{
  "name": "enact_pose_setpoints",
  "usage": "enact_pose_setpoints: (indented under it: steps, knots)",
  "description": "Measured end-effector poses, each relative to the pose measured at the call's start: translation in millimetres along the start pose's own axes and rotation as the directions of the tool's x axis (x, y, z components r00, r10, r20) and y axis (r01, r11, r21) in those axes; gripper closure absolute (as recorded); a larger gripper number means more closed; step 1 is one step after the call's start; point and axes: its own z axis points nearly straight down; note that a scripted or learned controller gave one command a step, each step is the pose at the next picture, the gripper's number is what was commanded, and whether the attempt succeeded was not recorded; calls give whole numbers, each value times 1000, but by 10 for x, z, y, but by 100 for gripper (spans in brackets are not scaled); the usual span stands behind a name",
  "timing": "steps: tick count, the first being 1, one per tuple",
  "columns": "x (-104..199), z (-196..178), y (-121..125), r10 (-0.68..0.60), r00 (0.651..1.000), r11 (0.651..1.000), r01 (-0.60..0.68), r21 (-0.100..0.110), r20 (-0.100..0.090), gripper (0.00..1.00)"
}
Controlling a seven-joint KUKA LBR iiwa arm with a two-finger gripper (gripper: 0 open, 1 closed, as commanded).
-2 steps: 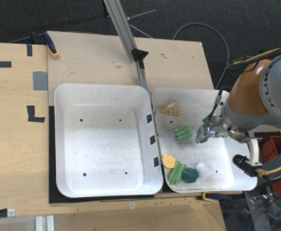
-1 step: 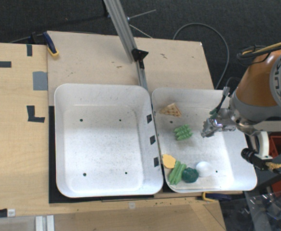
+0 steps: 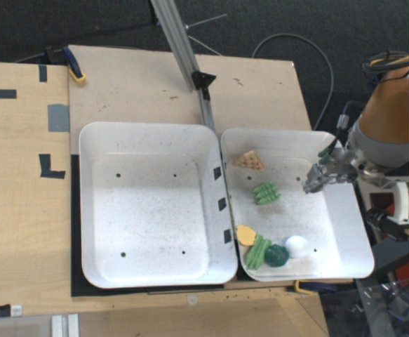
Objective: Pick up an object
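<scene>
- Left shallow white plastic bin (image 3: 99,188): speckled floor, rounded corners. Not relevant to the pick.
- Right shallow white plastic bin (image 3: 344,251): all candidate objects are held here, so the approach should be kept inside its walls.
- Grey KUKA arm with orange band (image 3: 386,118): seen entering at 3 o'clock.
- Dark two-finger gripper (image 3: 315,181): seen over the bin's 3 o'clock side, near the wall. Open or closed state cannot be told; nothing is seen between its fingers.
- Ribbed green soft-looking piece (image 3: 266,193): at bin centre, well apart from neighbours, just at 9 o'clock of the gripper. Judged the best target; a straight descent with jaws set across the ribs is advised.
- Tan wedge-shaped textured piece (image 3: 249,161): at 11 o'clock, isolated. A slanted face is likely to slip.
- Cluster at 6 o'clock: long green ribbed piece (image 3: 257,251), dark green rounded lump (image 3: 276,256), white smooth ball (image 3: 297,244), yellow-orange flat piece (image 3: 245,235). These are touching or nearly so and lie close to the wall; better avoided.
</scene>
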Motion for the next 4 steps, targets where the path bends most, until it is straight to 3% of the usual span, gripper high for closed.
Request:
enact_pose_setpoints:
  steps: [1,4]
  knots:
    - [533,109,-35,-4,1000,1000,4,6,-3,100]
    - [2181,-42,-196,-7,1000,1000,7,5,-3,100]
